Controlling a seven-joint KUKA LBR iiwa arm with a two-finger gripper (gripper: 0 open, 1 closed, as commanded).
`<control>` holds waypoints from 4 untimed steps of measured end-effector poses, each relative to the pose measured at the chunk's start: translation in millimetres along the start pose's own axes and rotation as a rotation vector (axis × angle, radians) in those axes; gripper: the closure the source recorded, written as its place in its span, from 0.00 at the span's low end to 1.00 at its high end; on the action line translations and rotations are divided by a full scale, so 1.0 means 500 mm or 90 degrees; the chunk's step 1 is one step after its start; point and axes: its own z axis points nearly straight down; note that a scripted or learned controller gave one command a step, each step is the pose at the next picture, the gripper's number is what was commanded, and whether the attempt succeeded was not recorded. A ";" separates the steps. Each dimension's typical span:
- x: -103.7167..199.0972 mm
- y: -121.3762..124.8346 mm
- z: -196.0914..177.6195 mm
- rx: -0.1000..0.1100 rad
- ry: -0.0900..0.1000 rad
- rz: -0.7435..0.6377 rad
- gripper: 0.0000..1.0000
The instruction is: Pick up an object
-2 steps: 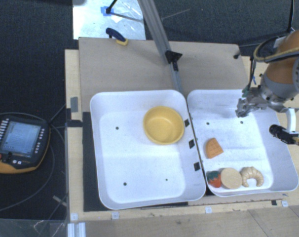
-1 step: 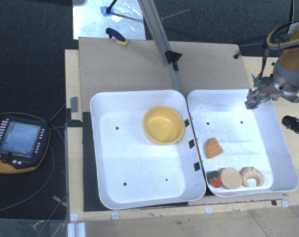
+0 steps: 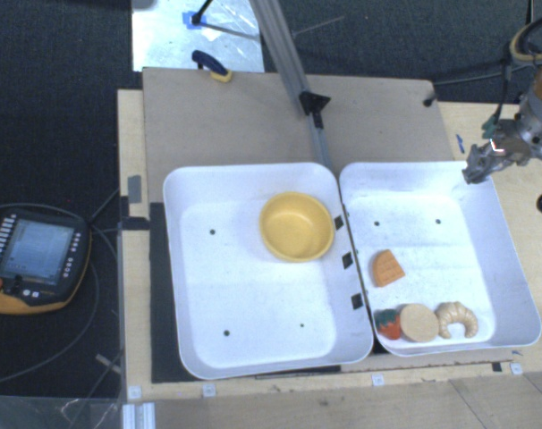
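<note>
Tool: I see my tool (image 3: pixel 478 170) over the far right corner of the right shallow white plastic bin (image 3: pixel 508 239), above the rim; I cannot tell its state, it is too small and dark here.
Reason for position: I judge it stands high and aside, so nothing is picked yet.
Right bin, count: four things, one orange wedge-shaped piece (image 3: pixel 387 268), one red and green small item (image 3: pixel 389 323), one round beige disc (image 3: pixel 419 323), one pale croissant-shaped toy (image 3: pixel 457 319).
Grouping: the last three lie touching along the near wall; the wedge is apart, easier to reach.
Left bin (image 3: pixel 199 329), count: one yellow round bowl (image 3: pixel 296 226), upright.
Worktop (image 3: pixel 280 114): carries both bins.
</note>
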 end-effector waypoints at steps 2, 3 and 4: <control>0.098 -0.031 -0.028 0.004 0.002 -0.003 1.00; 0.213 -0.047 -0.004 0.004 0.002 -0.003 1.00; 0.313 -0.082 0.022 0.004 0.002 -0.003 1.00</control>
